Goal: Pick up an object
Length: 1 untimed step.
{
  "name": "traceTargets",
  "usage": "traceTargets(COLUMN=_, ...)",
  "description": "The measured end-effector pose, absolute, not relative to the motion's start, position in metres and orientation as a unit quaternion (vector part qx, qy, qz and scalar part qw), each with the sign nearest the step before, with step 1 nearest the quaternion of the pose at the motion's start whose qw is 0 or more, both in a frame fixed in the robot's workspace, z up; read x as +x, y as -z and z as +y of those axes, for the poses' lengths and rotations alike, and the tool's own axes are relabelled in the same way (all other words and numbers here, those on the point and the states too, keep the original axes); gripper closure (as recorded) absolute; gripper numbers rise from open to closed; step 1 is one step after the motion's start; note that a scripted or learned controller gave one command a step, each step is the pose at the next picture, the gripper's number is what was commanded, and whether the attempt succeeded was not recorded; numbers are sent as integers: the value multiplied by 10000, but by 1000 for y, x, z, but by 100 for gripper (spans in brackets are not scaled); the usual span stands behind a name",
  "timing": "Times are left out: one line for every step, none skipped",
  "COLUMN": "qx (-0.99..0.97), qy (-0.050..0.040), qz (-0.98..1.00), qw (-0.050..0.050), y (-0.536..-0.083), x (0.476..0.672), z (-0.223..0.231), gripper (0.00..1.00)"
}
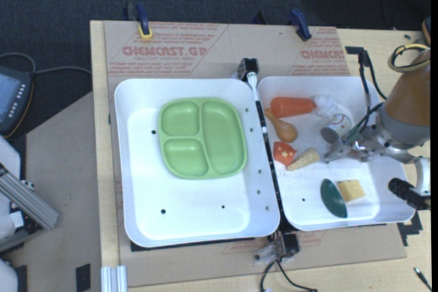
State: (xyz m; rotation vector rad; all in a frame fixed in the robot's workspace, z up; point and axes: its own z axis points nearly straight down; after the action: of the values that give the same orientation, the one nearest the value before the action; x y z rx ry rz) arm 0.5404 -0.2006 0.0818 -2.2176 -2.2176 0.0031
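I see a smooth green divided plate (203, 137) in the left bin (130, 147); in the right bin (301, 212), the metal fingers (333, 143) hang slightly parted, gripping nothing, a yellow corn piece (303, 159) just left, orange carrot (292, 106) beyond, dark-green leaf (334, 197) nearer

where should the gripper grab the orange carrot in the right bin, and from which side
Probably across the middle of the carrot, coming straight down. It lies flat and lengthwise near the right bin's far wall, with open floor on both long sides, so fingers should fit either side of its narrow width.
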Motion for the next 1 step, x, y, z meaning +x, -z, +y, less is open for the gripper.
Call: traceTargets(qx=-7071, qy=2, qz=-7071, qw=-6, y=-95, x=542, z=-201, gripper=100)
